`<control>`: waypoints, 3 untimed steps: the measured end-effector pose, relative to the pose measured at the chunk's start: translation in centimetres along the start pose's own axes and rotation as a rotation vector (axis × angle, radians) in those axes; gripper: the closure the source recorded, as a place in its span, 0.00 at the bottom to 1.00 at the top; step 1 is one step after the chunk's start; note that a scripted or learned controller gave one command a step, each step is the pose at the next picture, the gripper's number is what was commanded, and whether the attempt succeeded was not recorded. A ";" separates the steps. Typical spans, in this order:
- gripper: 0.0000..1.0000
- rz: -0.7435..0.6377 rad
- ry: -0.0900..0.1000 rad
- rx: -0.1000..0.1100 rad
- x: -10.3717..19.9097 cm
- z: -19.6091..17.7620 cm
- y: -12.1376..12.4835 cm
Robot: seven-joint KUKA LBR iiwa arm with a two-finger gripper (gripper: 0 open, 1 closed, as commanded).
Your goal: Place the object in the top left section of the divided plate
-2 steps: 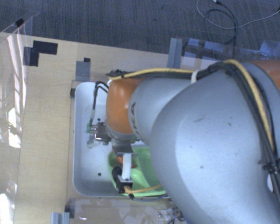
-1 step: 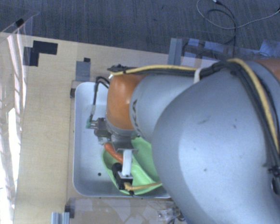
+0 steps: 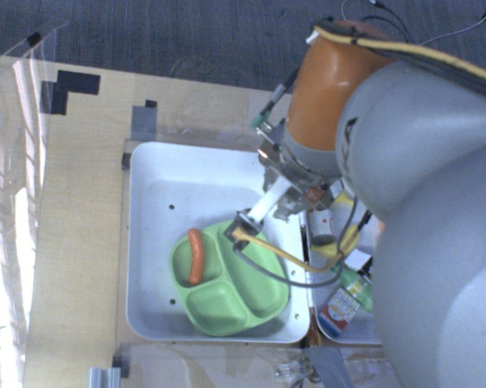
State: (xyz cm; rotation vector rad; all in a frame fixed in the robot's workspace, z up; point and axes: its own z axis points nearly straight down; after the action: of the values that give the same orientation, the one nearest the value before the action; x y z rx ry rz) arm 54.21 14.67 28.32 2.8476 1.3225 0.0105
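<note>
Sausage in left section of green divided plate — grasp state hidden under wrist, unclear.

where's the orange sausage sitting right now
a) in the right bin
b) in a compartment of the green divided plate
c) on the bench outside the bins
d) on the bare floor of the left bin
B: the orange sausage lies in the compartment on the view's left of the green divided plate, which sits in the left bin.

Grey arm with orange band above wrist.
</note>
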 end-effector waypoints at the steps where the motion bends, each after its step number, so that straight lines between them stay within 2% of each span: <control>1: 1.00 0.176 0.002 -0.002 -6.4 -15.3 1.8; 2: 1.00 0.098 -0.002 -0.001 -12.8 -15.2 12.2; 3: 1.00 0.058 -0.003 -0.001 -15.6 -15.2 20.8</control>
State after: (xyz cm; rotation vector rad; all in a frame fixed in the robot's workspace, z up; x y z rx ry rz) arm 59.96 -10.69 43.55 2.8830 1.2380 0.0065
